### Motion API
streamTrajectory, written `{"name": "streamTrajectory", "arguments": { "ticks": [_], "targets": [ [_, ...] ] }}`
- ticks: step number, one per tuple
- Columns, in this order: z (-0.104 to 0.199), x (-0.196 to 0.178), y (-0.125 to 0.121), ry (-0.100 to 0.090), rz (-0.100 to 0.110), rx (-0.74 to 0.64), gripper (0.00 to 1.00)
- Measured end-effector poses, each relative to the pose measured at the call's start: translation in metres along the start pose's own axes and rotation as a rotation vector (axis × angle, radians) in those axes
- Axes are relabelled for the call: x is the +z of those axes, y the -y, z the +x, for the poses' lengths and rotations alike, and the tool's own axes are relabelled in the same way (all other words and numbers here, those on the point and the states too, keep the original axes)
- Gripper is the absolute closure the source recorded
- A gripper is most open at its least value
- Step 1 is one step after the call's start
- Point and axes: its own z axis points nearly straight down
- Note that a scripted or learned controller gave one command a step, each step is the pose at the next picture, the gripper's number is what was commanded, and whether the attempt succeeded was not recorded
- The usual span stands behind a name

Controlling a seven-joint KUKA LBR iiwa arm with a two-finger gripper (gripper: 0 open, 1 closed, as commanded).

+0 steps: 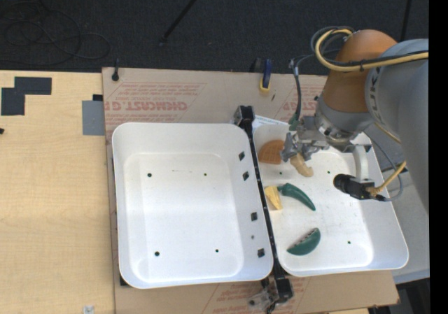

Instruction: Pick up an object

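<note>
Where the two white bins meet on the bench, the grey arm (392,89) reaches in from the right, its orange band (353,71) bent over the right bin (381,250) and its wrist angled down and leftward. The gripper (299,154) hangs low over that bin's upper left part, and a tan, elongated piece (302,166) sits right at its tip; whether that piece is actually clamped cannot be told from this angle. Yellow and grey cables (329,40) loop off the top of the wrist, and a black fitting (350,185) with a yellow lead juts out below the arm.

Just left of the gripper lies a round brown item (271,152), near the divider. Lower down, a small yellow block (273,198) rests beside the divider, with a curved green pepper (299,196) just to its right. A dark green wedge (306,243) lies apart from them, toward the bin's near edge.

The left bin (126,201) sits alongside, joined to its neighbour by black clips (253,216). Both rest on a cardboard sheet (175,99) printed with red lettering, held at the far edge by a blue-and-yellow clamp (266,75).
</note>
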Motion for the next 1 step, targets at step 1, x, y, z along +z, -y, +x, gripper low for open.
{"name": "streamTrajectory", "arguments": {
  "ticks": [1],
  "targets": [
    [0.0252,-0.0521,-0.0181,0.0,-0.003,-0.001,1.0]
  ]
}}
